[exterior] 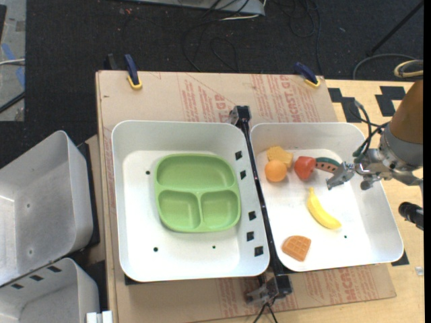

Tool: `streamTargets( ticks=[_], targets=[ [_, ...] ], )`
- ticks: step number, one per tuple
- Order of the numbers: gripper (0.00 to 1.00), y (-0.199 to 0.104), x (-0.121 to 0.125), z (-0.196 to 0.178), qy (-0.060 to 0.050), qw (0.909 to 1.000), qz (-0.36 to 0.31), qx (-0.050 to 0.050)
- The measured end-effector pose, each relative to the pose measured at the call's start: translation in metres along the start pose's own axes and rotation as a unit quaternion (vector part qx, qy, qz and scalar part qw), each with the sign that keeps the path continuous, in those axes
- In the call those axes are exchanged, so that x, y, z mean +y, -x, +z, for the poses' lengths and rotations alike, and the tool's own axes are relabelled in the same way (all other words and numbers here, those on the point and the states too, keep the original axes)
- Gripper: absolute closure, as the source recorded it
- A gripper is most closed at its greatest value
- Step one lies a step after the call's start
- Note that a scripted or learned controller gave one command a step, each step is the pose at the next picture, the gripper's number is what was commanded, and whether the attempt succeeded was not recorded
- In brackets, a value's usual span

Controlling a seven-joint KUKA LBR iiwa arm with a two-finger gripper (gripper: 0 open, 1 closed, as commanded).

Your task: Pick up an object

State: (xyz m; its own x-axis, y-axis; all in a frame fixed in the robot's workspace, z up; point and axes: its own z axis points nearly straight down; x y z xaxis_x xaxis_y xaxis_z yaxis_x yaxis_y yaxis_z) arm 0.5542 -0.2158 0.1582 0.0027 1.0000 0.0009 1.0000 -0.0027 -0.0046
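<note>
Grey two-finger gripper (339, 177) sits low over the upper right part of the right shallow white bin (377, 237), arm coming in from the right edge with the orange band (412, 113) above the wrist. Fingers point left toward the toy food cluster. Can't tell if they're open or shut, too small and dark against the bin floor. Nothing visibly between them.

Nearest item: watermelon slice toy, red with green rind (328, 163), just beside the fingertips, possibly touching, can't confirm. Red rounded toy (304, 167) is just left of the slice. Orange ball-shaped fruit toy (275, 171) sits left of that, touching or nearly touching a yellow blocky toy (279, 155) behind it. All four bunched in the upper left area of the right bin.

Yellow plastic banana (322, 210) lies alone mid-bin, diagonal, below and slightly left of the gripper, apart from the cluster. Tan waffle-textured toy (296, 247) rests near the front edge, left of centre, well apart from the rest.

Left shallow white bin (131, 200) holds one light green three-compartment plastic tray (198, 192), roughly centred, compartments bare.

Room: right half and front right corner of the right bin are bare floor. Banana has open space on all sides. Cluster is close to the divider wall between bins and the back wall, tight on that side. Both bins sit on a cardboard sheet (182, 93) clamped at the back.
</note>
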Motion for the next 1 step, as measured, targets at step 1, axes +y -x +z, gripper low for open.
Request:
streamTargets(
  ticks=[1],
  targets=[
    [0.0,-0.0071,0.0043,0.0459,0.002,1.0,-0.002,0.0]
  ],
)
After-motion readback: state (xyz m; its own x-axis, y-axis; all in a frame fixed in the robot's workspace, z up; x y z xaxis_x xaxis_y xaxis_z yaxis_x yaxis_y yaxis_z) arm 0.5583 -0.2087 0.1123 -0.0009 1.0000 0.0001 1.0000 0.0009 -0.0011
